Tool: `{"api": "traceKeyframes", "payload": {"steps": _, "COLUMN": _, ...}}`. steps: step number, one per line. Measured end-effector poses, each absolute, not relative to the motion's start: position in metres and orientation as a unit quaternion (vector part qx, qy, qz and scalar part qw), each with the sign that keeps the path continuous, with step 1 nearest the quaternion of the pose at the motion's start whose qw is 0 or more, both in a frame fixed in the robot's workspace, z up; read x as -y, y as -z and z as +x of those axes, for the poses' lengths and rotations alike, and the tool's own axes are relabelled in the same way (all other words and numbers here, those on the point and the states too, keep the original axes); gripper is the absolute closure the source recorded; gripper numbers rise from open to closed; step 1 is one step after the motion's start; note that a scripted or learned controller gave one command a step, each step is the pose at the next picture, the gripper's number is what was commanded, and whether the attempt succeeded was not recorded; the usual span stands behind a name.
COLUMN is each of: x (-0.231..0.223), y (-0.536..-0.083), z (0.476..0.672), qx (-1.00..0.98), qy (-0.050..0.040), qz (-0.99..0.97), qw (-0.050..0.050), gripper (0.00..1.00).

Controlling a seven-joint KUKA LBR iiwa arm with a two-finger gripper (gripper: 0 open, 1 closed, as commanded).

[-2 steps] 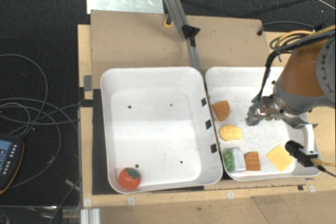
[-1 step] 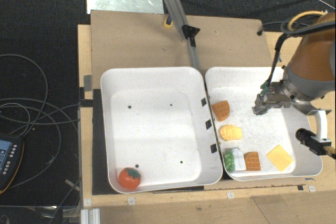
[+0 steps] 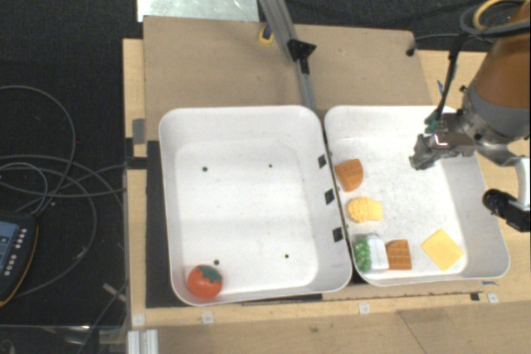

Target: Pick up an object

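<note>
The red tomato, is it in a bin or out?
In: the round red tomato lies in the left white bin's near corner.

The arm is cut off by the right edge, the gripper is too small for its fingers to be read, and the handheld device is cropped at the left edge.

White bins hold a red tomato, yellow corn and yellow cheese.

A robotics lab: two white bins on a plywood table, loose cables over dark carpet, a control pendant.
</note>
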State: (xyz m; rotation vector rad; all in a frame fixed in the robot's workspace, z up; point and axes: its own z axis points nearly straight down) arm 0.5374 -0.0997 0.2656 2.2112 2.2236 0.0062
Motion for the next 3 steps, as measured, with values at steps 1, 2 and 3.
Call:
{"api": "traceKeyframes", "payload": {"steps": 1, "x": 0.045, "y": -0.269, "z": 0.552, "qx": -0.711, "qy": -0.0019, "qz": 0.703, "qw": 0.0, "gripper": 1.0}}
{"api": "traceKeyframes", "payload": {"steps": 2, "x": -0.009, "y": -0.271, "z": 0.561, "qx": -0.711, "qy": -0.0019, "qz": 0.703, "qw": 0.0, "gripper": 1.0}}
{"api": "traceKeyframes", "payload": {"steps": 3, "x": -0.067, "y": -0.268, "z": 0.57, "qx": -0.711, "qy": -0.0016, "qz": 0.703, "qw": 0.0, "gripper": 1.0}}
